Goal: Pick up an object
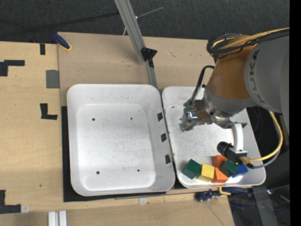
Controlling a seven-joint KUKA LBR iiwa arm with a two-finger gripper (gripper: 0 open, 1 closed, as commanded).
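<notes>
Two-finger gripper point(189, 120), jaw state impossible to tell, hung well apart from the clustered coloured blocks point(214, 170); risked closing on nothing.

The grey arm point(265, 74) reaches in from the right, orange band above the wrist, its claw point(189, 119) pointing down and leftward.

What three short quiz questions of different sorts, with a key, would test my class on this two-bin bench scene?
1. True or false: the small coloured blocks lie in the left shallow white bin.
2. Which block is leftmost in the cluster? A) dark green cube B) yellow cube C) orange block
3. Fill in: the two-finger gripper hangs above the ____ shallow white bin.

Key: 1 false; 2 A; 3 right.
</notes>
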